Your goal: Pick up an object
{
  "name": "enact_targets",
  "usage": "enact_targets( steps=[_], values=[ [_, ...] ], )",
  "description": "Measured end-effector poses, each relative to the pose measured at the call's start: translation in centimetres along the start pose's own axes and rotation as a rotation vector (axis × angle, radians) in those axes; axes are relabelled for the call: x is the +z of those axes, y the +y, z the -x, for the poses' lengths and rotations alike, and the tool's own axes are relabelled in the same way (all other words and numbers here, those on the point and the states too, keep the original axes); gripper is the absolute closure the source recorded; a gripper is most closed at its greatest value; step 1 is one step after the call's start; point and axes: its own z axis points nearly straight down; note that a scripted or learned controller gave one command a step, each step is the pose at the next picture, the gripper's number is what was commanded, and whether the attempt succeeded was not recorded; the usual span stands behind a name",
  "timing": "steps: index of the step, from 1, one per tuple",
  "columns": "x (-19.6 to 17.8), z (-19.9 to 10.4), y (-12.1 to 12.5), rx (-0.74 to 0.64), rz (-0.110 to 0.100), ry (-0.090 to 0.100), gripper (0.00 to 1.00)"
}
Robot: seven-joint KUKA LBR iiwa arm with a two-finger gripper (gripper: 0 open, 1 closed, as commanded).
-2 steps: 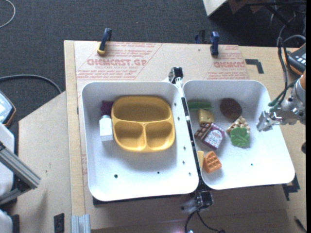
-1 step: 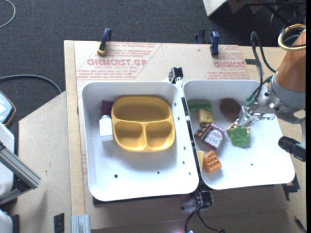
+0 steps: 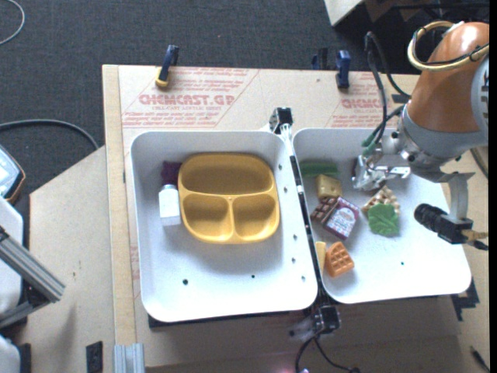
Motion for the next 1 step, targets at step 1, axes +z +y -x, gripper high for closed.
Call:
enact_targets(
  steps=[1],
  values=[
    [0.41,-6.07,1.6,0.0,-0.001,0.0,1.0]
  ],
)
